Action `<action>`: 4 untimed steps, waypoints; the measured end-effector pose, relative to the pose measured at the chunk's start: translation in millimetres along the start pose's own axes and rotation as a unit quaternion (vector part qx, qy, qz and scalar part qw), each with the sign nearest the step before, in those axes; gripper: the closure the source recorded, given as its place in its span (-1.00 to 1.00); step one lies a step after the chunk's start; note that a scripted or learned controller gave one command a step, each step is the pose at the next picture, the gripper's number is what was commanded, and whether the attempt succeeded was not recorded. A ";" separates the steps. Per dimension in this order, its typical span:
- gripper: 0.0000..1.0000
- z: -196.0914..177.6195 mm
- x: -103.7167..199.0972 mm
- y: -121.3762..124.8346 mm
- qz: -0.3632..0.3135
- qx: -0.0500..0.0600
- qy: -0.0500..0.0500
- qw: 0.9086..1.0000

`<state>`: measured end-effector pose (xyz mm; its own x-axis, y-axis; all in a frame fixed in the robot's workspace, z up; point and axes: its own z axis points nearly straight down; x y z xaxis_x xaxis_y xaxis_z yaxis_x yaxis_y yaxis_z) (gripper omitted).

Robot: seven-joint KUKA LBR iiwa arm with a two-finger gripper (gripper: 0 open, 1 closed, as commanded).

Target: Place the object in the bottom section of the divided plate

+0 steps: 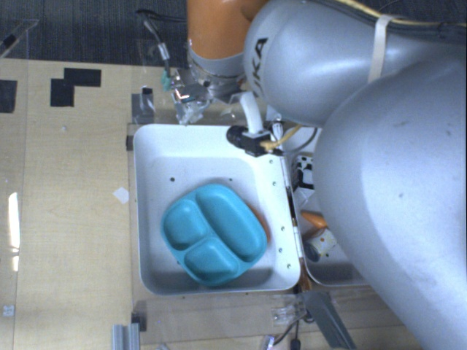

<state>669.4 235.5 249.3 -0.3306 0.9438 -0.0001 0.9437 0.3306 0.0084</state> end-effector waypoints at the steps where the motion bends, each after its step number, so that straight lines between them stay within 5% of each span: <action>1: 1.00 25.7 -8.6 -3.1 -0.174 0.001 0.000 0.985; 2: 1.00 65.5 -9.6 -5.3 -0.391 0.000 0.001 0.920; 3: 1.00 25.0 3.6 -9.0 -0.660 -0.002 0.000 0.751; 4: 1.00 44.6 0.7 0.2 -0.800 -0.002 0.000 0.600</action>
<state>669.7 236.4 204.7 -0.8134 -0.5816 -0.0125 -0.5817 0.8134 -0.0002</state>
